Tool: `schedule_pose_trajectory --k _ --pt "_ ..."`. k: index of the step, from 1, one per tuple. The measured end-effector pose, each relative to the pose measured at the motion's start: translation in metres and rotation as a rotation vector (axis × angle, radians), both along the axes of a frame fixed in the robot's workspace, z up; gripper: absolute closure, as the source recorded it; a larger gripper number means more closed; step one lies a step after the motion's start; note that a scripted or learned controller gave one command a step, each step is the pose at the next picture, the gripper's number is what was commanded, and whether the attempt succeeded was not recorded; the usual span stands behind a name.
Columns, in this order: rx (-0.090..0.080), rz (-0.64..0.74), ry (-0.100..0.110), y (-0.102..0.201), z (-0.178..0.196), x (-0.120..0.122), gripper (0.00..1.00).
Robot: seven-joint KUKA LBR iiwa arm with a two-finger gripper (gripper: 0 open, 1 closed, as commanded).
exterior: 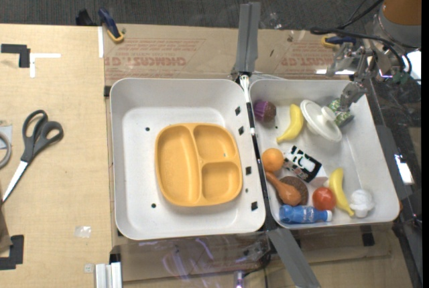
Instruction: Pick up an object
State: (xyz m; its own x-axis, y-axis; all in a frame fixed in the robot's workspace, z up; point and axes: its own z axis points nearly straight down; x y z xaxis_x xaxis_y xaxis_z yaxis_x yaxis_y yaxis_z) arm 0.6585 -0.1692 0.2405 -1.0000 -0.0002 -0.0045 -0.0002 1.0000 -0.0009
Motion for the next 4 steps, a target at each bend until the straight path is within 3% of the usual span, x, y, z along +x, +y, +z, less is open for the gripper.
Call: schedule_pose_trajectory --k 1,2,3,4 --pt "0.000 -0.140 -0.013 0.009 -0.126 0.006 0.00" --pt "0.009 -0.011 -0.019 -0.043 -0.131 -0.004 0.00" --pt "0.002 -0.074 -0.002 0.041 -0.146 -0.010 0.00" --pt "0.001 -0.232 0.001 0.070 -0.147 -0.024 0.00"
